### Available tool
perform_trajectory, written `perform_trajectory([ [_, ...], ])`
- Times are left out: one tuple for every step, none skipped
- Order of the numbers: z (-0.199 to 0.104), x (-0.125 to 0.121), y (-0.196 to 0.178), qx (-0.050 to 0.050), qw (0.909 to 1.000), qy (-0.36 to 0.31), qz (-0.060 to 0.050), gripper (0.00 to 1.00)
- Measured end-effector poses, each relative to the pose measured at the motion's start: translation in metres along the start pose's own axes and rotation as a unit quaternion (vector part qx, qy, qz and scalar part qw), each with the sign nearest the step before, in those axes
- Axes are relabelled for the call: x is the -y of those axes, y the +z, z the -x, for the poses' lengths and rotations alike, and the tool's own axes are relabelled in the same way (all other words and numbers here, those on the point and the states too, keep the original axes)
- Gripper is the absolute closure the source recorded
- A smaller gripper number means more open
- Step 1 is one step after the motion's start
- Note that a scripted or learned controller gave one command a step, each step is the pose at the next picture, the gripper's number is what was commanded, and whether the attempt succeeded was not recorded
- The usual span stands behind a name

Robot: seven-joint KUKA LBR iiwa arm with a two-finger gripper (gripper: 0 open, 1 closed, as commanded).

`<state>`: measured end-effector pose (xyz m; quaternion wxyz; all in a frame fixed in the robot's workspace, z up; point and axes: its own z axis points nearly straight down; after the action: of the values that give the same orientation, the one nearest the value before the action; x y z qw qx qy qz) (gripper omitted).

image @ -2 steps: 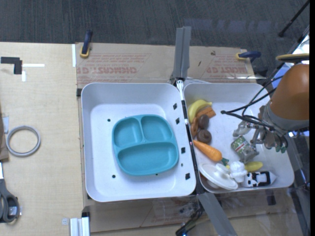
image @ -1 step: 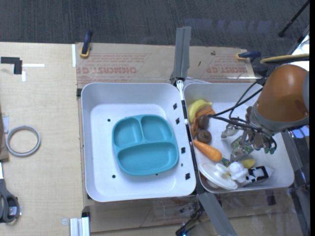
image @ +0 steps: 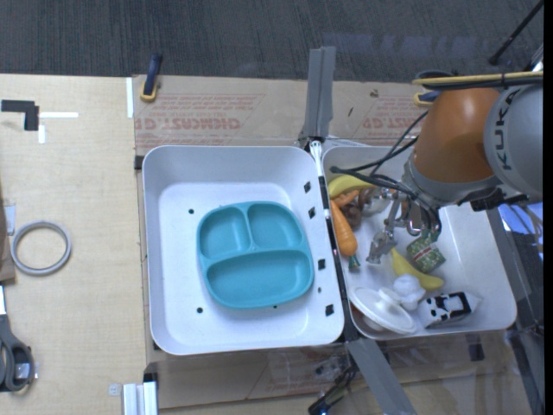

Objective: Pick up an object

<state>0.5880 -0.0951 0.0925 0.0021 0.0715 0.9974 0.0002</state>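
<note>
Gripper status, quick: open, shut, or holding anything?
Gripper: cannot be told; it hangs low in the right bin above the clutter, nothing seen between its tips.

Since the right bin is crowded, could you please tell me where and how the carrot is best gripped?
I would grip the carrot near its middle, coming straight down from above. It lies flat and slender along the left wall of the right bin, so closing across its narrow width suits best. The wall leaves little room on that side, and a banana crowds its far end.
</note>
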Motion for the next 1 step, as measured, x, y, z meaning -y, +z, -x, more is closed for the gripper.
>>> perform_trajectory([
  [-0.0166, 0.0928, -0.0001, -0.001, 0.9994, -0.035, 0.000, 0.00],
])
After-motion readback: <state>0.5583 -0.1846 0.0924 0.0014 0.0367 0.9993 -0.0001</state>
